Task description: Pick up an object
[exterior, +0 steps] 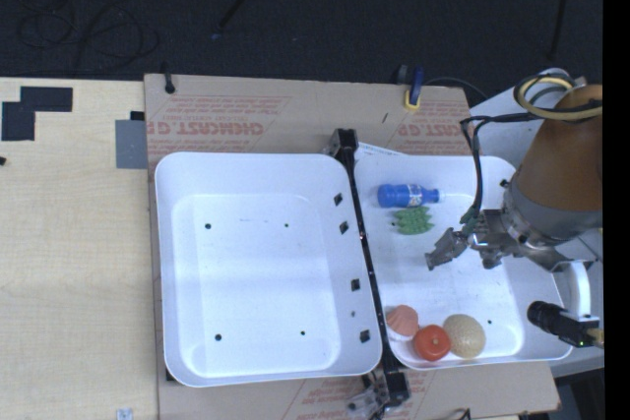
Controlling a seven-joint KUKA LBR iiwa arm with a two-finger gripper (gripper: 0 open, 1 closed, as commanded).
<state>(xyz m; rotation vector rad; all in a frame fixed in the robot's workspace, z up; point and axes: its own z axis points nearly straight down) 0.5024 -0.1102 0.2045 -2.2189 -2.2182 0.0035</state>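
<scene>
My gripper (463,254) hangs over the middle of the right bin (536,341), reaching in from the right. Its fingers (440,253) are spread open with only white bin floor between them. A small green object (414,220) lies just up and left of the fingertips, apart from them. Beyond it, a blue bottle (407,195) with a white cap lies on its side. Along the bin's front edge sit a pink shell-like piece (402,320), a red round fruit (431,342) and a beige round object (465,334), close together.
The left bin (187,211) stands beside the right one, with a black clip strip (356,241) along the shared wall. The arm's brown-orange body (561,162) and black cables crowd the right side. Both bins rest on cardboard (246,118).
</scene>
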